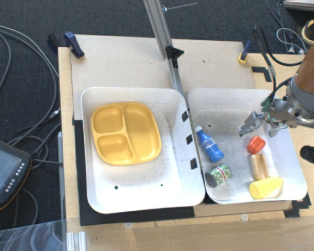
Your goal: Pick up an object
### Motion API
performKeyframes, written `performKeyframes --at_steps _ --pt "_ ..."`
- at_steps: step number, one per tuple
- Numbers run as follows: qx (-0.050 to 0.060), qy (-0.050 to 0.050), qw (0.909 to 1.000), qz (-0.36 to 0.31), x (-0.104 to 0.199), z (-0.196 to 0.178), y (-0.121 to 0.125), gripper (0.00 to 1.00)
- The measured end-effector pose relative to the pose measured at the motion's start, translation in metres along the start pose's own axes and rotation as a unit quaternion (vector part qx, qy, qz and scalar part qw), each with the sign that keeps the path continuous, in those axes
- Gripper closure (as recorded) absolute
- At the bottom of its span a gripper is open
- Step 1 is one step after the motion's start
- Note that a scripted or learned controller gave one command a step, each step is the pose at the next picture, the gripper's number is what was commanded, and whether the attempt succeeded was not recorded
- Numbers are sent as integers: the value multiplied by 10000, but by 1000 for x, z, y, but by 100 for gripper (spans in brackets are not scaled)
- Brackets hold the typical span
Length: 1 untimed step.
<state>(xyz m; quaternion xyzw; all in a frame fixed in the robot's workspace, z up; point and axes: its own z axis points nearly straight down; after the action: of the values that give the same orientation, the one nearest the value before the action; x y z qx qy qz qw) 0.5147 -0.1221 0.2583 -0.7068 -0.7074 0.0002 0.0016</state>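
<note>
My gripper point(261, 127) hovers over the right bin point(225, 106) near its far right side, fingers spread open with nothing between them. Just below it lies a tan bottle with an orange cap point(257, 156). A yellow block point(266, 187) rests at the bin's front right corner. To the left of the gripper, a blue bottle with a white cap point(209, 145) lies near the bin's left wall. A small green and silver can point(220, 174) sits in front of the blue bottle.
The left bin point(141, 197) holds a yellow divided plate point(125, 133). A metal pole point(162, 25) slants up from between the bins. Clamps point(73, 43) sit at the bench's back corners, and cables lie off the bench to the left.
</note>
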Motion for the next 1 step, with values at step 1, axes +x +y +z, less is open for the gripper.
performKeyframes --at_steps 1 --pt "-5 -2 10000 2 0 0 0 0"
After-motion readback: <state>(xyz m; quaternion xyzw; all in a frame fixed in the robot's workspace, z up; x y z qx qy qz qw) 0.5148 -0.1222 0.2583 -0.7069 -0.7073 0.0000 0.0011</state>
